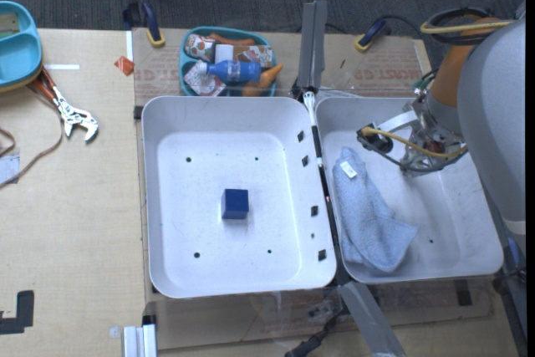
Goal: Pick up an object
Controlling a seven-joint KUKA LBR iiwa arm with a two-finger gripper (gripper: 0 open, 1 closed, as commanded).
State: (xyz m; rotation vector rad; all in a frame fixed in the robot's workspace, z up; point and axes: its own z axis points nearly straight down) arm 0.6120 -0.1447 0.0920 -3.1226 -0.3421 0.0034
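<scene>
A small blue cube [236, 203] rests flat on the floor of the left bin [159, 180], a little left of its middle. A pale blue-grey cloth [368, 211] lies crumpled against the left wall of the right bin [456, 221]. My gripper [415, 148] hangs over the upper part of the right bin, to the right of the cloth's top end and apart from it, under the grey arm with its orange band [451, 73]. Cables loop around the wrist and hide its tip.
Behind the bins stands a teal tub [227, 63] full of small items. A wrench [73, 119] and a teal tray [15, 46] lie on the wooden bench at the far left. A metal divider [313, 46] runs between the bins.
</scene>
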